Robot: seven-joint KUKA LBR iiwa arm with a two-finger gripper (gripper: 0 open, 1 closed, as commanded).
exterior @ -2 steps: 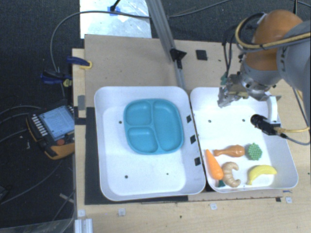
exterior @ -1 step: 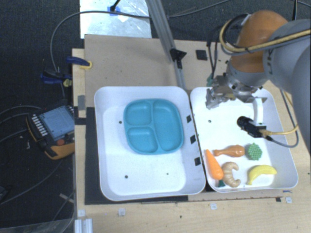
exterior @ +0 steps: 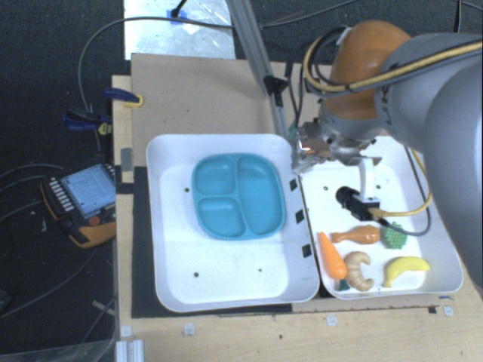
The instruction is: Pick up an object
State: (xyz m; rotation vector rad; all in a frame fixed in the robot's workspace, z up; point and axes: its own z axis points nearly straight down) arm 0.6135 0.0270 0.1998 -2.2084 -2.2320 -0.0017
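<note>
Both bins are white: the left bin holds a plain turquoise-blue divided plate. In the right bin lie an orange carrot, a tan-brown drumstick, a beige croissant, a yellow banana and a green leafy piece.

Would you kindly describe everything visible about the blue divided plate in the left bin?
The blue plate is a rounded-rectangle tray in light blue, plastic by its look, with three compartments: one long section along its right side and two smaller ones on the left, split by raised ridges. It lies flat and slightly turned in the upper middle of the left bin, resting on the bin's white floor. No food sits in it, and the gripper is apart from it.
</note>
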